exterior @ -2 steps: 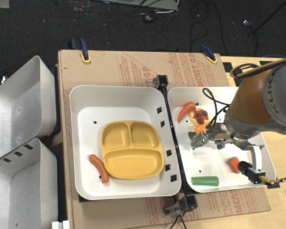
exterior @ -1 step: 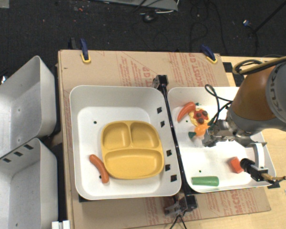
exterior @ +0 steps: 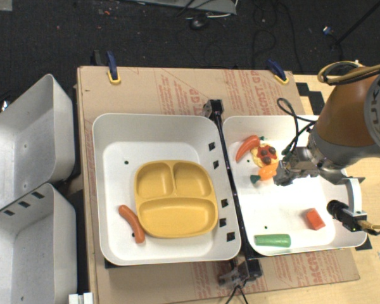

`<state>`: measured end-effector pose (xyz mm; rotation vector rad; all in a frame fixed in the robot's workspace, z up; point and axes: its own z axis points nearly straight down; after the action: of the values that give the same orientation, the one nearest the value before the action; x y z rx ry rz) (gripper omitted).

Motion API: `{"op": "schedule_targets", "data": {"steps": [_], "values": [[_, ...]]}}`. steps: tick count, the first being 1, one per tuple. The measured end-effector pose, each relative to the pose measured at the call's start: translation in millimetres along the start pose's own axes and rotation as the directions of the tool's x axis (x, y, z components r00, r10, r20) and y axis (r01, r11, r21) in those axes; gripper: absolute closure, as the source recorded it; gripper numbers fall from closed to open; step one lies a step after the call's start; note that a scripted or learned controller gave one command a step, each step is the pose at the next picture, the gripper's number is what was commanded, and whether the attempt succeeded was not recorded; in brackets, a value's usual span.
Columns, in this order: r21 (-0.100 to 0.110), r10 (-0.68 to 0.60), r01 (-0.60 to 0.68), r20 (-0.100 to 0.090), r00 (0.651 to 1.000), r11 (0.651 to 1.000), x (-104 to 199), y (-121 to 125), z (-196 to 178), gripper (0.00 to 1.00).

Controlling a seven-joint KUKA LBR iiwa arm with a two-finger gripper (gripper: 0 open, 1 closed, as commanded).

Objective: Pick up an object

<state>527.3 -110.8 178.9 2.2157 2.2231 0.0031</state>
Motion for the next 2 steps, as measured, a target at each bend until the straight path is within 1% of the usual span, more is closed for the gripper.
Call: {"op": "schedule_targets", "data": {"steps": [2], "values": [[-0.003, -0.001, 0.001, 0.001, 1.0, 1.0, -1.0, 8.2, -89.0, 1.0]]}}
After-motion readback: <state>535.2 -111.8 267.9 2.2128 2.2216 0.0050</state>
